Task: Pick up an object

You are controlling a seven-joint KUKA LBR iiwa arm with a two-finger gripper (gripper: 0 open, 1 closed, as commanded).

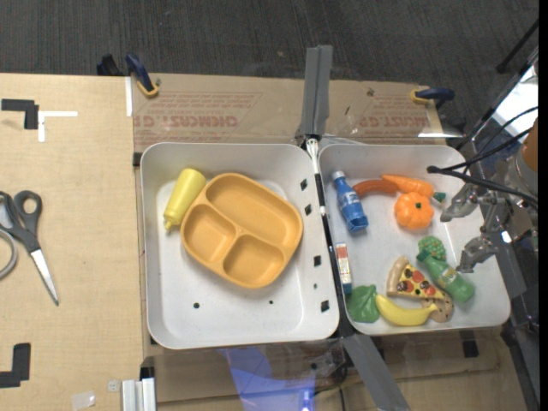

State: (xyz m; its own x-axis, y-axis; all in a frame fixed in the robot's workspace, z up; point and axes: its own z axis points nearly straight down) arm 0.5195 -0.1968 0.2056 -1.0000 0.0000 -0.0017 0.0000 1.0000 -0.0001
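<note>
The right bin (479, 157) holds toy food: a blue bottle (349, 202), a carrot (398, 184), an orange pumpkin (413, 211), a broccoli (431, 248), a green bottle (455, 285), a pizza slice (413, 282), a banana (402, 313) and a green leaf (363, 303). My gripper (467, 229) hangs over the bin's right side, just right of the pumpkin and broccoli. It is open, with nothing between its fingers (473, 254).
The left bin (163, 315) holds a yellow divided plate (242, 228) and a yellow squeeze bottle (182, 197). A thin tube (342, 264) lies along the right bin's left wall. Scissors (30, 238) rest on the bench at far left.
</note>
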